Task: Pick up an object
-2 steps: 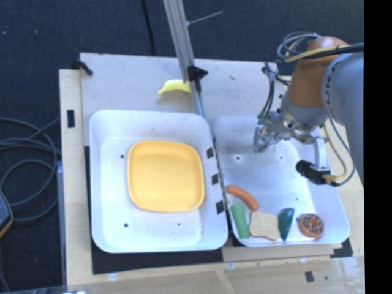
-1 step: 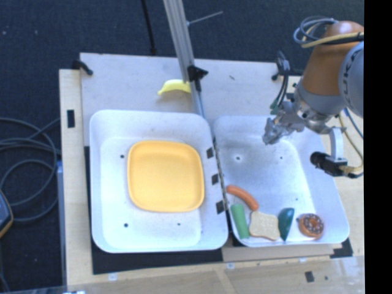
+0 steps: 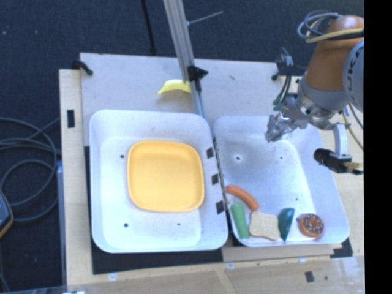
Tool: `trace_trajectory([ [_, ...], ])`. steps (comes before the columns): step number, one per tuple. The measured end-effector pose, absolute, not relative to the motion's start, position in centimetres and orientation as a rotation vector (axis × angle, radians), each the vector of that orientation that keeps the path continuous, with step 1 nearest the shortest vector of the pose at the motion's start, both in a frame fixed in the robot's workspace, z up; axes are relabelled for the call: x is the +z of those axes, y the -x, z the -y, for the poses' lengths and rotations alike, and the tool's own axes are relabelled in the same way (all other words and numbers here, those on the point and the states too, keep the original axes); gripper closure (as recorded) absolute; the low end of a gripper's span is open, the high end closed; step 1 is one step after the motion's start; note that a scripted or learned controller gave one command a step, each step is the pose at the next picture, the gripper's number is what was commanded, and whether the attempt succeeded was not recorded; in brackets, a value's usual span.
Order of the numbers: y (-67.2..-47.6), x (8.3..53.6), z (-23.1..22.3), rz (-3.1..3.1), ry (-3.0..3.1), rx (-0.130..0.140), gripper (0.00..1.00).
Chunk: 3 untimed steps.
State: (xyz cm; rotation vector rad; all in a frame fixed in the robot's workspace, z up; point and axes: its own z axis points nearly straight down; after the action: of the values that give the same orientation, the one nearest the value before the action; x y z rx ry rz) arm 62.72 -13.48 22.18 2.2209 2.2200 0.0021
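Observation:
My gripper (image 3: 275, 130) hangs over the far edge of the right bin (image 3: 269, 170), well above its floor, with nothing seen between its fingers. Along the bin's near edge lie an orange hot dog (image 3: 242, 196), a green cylinder (image 3: 239, 221), a slice of toast (image 3: 264, 226), a dark green wedge (image 3: 286, 223) and a chocolate donut (image 3: 311, 225). All of them sit far below and in front of the gripper. A yellow square plate (image 3: 165, 176) fills the middle of the left bin (image 3: 104, 164).
A yellow banana (image 3: 174, 88) rests on the bench behind the left bin, beside a slanted metal pole (image 3: 180, 35). A divider with clips (image 3: 214, 170) separates the two bins. Cables lie on the dark floor at the left.

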Motion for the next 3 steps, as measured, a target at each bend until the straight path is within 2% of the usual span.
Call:
trace_trajectory([
  [3,-65.4,23.7,-1.2,-2.225,-2.218,0.003,1.00],
])
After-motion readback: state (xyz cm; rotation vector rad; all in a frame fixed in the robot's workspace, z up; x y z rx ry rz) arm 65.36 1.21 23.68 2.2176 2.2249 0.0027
